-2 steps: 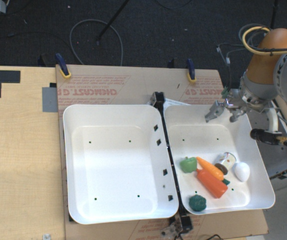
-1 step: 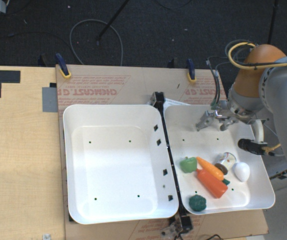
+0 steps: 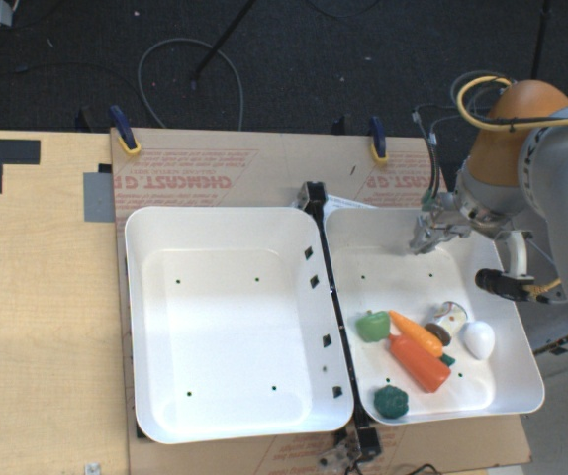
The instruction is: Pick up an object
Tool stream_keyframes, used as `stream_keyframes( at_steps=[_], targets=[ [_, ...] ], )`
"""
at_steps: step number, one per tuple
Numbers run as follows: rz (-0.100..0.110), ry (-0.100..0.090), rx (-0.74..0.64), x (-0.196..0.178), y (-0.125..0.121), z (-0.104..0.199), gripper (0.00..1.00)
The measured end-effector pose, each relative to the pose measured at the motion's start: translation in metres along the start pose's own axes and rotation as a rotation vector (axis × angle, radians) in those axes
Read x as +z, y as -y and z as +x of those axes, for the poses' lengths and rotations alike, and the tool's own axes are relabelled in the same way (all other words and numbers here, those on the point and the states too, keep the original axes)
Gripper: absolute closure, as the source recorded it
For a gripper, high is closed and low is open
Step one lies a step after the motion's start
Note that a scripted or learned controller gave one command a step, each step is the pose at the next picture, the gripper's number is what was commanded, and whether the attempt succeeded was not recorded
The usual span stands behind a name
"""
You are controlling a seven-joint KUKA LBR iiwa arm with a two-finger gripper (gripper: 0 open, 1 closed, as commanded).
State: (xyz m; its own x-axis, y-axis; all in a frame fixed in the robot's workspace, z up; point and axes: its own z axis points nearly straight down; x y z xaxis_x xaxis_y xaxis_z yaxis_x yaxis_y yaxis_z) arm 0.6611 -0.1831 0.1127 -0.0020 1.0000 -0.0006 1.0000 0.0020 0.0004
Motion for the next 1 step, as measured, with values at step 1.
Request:
stream_keyframes(
  at_steps=[1],
  targets=[
    [-0.003,0.0,0.002,-0.0468,0.0011,-0.0082,1.0]
  ],
)
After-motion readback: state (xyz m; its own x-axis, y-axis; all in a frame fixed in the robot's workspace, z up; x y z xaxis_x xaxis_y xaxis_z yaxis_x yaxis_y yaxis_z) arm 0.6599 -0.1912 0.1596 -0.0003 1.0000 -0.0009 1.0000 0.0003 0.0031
